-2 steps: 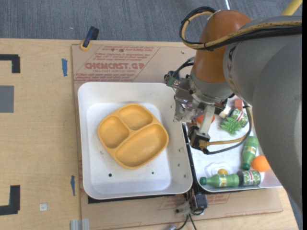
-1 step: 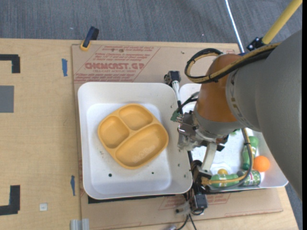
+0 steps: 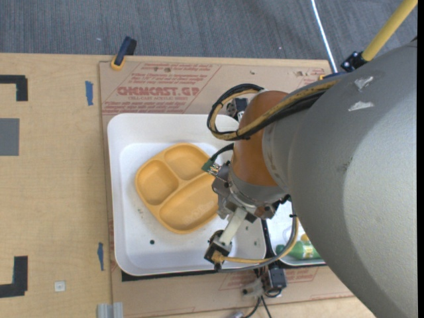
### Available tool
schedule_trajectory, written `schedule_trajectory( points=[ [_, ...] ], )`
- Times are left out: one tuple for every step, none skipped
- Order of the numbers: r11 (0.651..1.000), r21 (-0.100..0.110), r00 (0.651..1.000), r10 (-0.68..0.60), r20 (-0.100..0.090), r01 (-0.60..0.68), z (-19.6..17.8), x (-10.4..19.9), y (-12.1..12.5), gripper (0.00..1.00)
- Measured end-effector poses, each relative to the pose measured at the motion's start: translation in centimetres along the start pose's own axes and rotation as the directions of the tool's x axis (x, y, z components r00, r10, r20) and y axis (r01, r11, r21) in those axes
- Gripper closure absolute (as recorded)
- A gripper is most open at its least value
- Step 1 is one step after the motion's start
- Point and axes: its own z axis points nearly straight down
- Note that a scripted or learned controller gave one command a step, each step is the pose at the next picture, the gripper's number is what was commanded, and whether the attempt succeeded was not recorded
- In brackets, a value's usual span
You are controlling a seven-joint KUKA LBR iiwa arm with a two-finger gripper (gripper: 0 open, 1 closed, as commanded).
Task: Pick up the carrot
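Yellow divided plate (image 3: 175, 187) in white bin (image 3: 127, 197); arm (image 3: 265, 154) just beside plate; jaws hidden, spread or pressed unclear.

Red print stands on the cardboard sheet (image 3: 152, 78), at 12 o'clock from the left bin (image 3: 119, 171). Its largest line reads "CHEMCAST GP" in outlined capitals. The mark between the two words looks like a dot but is blurred. Smaller red lines run above and below that name, too small to read. More red print sits on the same sheet at 1 o'clock of the view and along its edge at 6 o'clock, both unreadable. A small white label (image 3: 59, 285) on the bench (image 3: 53, 177) at 8 o'clock bears a mark too small to tell.
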Motion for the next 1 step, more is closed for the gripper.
schedule_trajectory(
  points=[
    [0.999, -0.004, 0.999, 0.038, -0.002, -0.038, -6.89, -0.97, 2.61, 1.0]
  ],
)
